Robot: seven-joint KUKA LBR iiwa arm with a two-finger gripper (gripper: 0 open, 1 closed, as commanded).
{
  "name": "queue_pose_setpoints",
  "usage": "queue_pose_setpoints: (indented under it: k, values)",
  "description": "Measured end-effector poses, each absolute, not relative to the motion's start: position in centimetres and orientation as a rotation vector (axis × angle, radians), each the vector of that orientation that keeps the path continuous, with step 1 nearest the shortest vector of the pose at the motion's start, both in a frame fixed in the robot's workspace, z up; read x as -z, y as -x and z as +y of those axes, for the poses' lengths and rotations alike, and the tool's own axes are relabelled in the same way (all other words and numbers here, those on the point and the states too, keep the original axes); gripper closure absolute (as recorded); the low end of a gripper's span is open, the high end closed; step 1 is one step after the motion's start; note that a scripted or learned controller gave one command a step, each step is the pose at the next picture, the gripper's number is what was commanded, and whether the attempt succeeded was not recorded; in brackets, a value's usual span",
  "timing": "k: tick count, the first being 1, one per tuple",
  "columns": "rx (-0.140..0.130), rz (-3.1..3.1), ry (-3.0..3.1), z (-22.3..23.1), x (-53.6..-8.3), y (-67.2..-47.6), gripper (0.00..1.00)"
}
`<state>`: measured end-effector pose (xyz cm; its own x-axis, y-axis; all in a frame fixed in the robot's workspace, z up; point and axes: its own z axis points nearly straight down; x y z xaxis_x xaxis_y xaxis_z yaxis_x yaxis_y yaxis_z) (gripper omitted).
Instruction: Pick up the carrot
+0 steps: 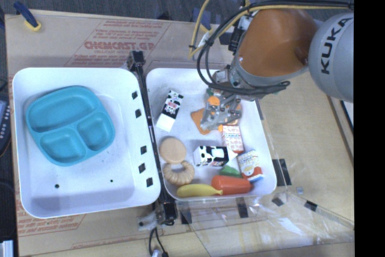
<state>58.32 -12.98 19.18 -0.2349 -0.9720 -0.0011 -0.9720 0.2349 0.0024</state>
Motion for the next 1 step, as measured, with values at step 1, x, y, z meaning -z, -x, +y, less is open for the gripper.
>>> queue_pose_setpoints:
  k: [1]
  values:
    - [-0.009, -2.563, -1.827, -14.04, -24.01, -64.67, 1.0]
